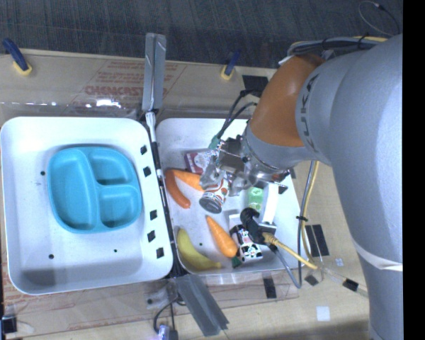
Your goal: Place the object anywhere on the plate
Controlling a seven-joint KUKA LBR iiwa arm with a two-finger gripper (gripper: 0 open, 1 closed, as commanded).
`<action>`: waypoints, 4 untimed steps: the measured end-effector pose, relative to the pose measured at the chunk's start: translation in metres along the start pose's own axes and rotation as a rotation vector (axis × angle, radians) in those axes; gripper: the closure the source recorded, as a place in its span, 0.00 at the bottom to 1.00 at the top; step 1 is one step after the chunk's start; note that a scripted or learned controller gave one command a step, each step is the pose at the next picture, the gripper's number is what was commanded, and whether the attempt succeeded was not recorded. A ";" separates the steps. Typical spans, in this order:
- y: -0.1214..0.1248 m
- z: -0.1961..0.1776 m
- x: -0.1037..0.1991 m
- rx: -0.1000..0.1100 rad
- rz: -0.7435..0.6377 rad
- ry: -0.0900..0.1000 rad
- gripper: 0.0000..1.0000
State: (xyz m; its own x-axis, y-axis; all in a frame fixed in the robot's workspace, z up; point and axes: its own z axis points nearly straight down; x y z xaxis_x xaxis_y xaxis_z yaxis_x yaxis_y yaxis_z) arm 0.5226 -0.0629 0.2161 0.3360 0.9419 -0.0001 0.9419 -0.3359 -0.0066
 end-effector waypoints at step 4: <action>-0.022 -0.052 0.155 -0.003 -0.110 -0.002 0.00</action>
State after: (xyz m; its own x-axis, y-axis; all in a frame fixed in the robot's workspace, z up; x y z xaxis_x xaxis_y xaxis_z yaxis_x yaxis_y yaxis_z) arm 0.5540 0.0905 0.2683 0.2306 0.9731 -0.0012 0.9730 -0.2306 -0.0040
